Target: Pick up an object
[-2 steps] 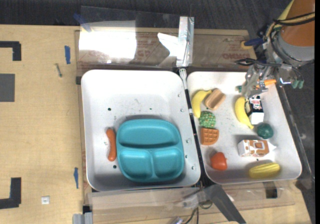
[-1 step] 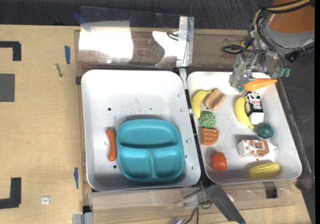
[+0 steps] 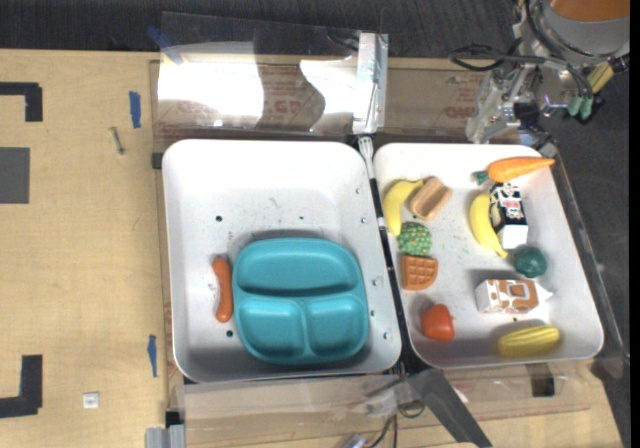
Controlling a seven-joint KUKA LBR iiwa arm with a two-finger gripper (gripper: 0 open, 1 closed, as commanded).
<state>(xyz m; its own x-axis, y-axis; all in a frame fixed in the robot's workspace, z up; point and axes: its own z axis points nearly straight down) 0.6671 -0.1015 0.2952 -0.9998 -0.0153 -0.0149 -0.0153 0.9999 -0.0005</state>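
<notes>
Camera view, looking down on a bench with two white bins side by side. Near edge of the right bin: a yellow lemon-like fruit at the near right corner, a red tomato toward the near left, and a small white-and-orange carton just behind the lemon. Mid-bin: a dark green ball, a pineapple toy by the left wall, a banana touching a black-and-white milk carton. Far edge: a second banana beside a bread roll, and a carrot at the far right corner. Left bin: a teal divided tray near the front, an orange sausage just beside it. Gripper hangs beyond the right bin's far edge, holding nothing visible; its opening cannot be judged.
</notes>
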